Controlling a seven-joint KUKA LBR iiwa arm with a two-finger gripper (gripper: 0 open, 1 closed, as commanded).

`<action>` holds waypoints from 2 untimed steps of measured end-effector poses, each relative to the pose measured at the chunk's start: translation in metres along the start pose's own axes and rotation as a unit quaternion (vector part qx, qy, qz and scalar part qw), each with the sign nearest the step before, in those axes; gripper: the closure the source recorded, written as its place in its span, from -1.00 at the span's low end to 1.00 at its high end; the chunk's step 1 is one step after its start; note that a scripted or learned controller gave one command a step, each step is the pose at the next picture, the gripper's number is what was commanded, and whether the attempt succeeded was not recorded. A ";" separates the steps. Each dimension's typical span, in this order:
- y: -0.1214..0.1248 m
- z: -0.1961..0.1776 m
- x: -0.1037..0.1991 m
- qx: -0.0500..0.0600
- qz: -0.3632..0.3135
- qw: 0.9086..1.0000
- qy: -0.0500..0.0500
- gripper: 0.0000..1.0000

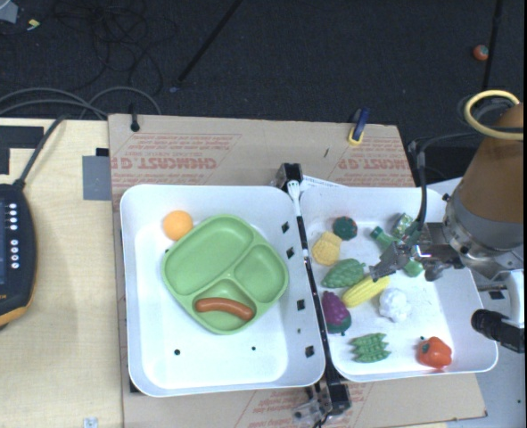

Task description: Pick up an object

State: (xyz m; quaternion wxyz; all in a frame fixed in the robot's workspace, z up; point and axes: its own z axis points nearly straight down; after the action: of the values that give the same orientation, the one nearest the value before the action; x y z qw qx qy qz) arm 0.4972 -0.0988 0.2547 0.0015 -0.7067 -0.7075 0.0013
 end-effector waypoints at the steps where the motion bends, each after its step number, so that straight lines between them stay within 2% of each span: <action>1: 0.000 -0.008 -0.001 0.003 0.000 1.000 0.000 1.00; 2: 0.000 -0.016 -0.001 0.006 0.001 1.000 0.001 1.00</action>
State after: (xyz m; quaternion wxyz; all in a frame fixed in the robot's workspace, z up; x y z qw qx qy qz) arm 0.4977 -0.1003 0.2703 0.0064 -0.7077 -0.7065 0.0047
